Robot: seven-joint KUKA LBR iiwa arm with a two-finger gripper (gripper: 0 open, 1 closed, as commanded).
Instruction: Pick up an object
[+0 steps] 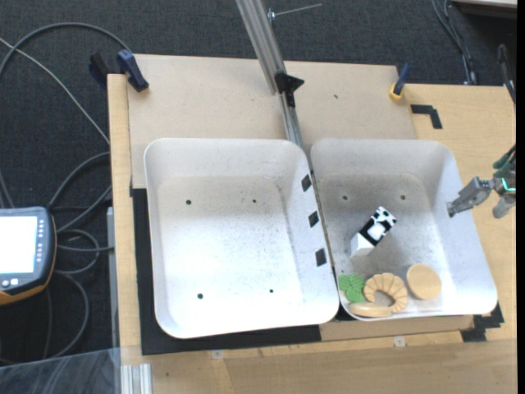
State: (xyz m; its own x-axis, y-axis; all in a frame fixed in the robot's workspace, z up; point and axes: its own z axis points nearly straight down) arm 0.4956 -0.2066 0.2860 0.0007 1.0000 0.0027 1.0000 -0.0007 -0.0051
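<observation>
Hovering at the right bin's (456, 189) outer rim, gripper (486, 197) empty.

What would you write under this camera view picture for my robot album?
Gripper at the right bin's edge, above a black-and-white block, croissant, round biscuit and green piece.

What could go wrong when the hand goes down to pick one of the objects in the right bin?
1. The croissant, round cookie and green piece crowd the near wall of the right bin, so a grasp may hit the wall or a neighbour.
2. The black-and-white block lies tilted and may slip.
</observation>
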